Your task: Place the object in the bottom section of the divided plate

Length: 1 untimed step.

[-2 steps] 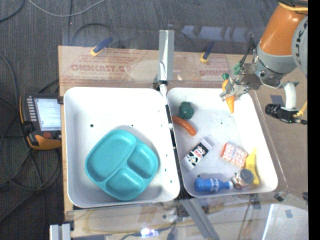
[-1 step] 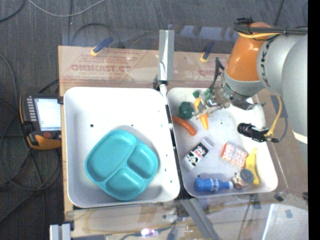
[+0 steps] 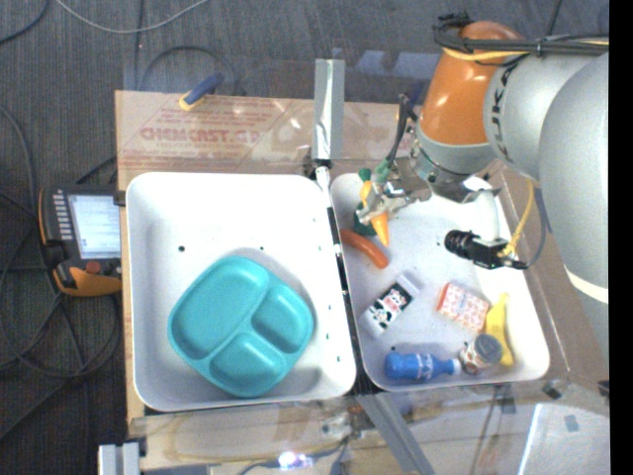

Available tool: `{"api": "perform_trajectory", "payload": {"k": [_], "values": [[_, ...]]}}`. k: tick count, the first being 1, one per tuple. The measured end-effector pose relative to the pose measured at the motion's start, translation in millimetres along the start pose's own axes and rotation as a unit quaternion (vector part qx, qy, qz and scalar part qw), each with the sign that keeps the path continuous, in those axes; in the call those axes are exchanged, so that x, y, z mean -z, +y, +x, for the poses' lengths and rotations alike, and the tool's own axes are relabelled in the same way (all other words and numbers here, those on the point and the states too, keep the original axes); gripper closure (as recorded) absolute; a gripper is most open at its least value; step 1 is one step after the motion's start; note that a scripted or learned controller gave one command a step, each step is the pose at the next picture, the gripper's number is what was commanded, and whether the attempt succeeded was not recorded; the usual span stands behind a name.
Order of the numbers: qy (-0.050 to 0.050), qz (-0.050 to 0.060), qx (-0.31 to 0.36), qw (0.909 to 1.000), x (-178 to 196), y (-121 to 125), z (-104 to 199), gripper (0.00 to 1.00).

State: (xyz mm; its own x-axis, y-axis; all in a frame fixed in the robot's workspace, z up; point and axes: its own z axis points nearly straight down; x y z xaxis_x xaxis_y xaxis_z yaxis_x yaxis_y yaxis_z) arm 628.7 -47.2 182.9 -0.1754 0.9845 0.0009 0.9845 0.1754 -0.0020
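Note:
A teal divided plate [image 3: 240,327] lies in the left white bin [image 3: 158,216], toward its front. Its single large section faces the left and its two smaller sections face the right. My gripper [image 3: 381,204] is down in the back left corner of the right bin [image 3: 529,349]. It sits right over a small orange carrot toy with a green top [image 3: 378,226]. The gripper body hides the contact with the carrot. A second orange-red piece [image 3: 364,249] lies just in front of the carrot, near the wall between the bins.
Also in the right bin are a black-and-white box [image 3: 391,305], an orange-patterned packet [image 3: 463,306], a yellow banana [image 3: 501,327], a blue bottle [image 3: 420,366] and a small can [image 3: 484,350]. The arm covers the bin's back right.

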Motion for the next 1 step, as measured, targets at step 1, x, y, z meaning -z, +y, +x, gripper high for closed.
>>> {"api": "perform_trajectory", "payload": {"k": [1], "values": [[0.000, 0.000, 0.166, 0.9861, -0.2, -19.6, 75.8, 1.00]]}}
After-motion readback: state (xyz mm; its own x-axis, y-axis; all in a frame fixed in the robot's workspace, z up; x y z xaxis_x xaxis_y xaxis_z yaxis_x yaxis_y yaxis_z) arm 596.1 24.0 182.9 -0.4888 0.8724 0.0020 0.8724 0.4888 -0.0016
